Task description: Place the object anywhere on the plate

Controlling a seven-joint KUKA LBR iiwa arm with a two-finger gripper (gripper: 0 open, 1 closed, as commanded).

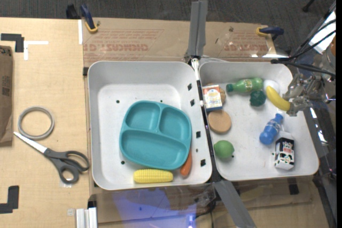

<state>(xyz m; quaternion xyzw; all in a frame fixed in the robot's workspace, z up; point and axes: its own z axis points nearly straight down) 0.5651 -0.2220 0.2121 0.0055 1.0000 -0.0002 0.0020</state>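
Observation:
A teal divided plate (156,135) lies in the left bin (101,115). In the right bin (243,168), a yellow banana (276,97) rests near the far right wall. My gripper (297,100) hangs at the banana's right end, just above the bin's right rim. I cannot tell whether it touches the banana. Nothing lies on the plate.
A corn cob (153,175) and an orange carrot (186,166) lie by the plate's near edge. The right bin also holds a small box (212,97), wooden disc (219,122), green bottle (245,85), blue bottle (271,130), green ball (223,149) and a carton (285,153). Scissors (56,157) and a tape roll (36,122) lie on the bench.

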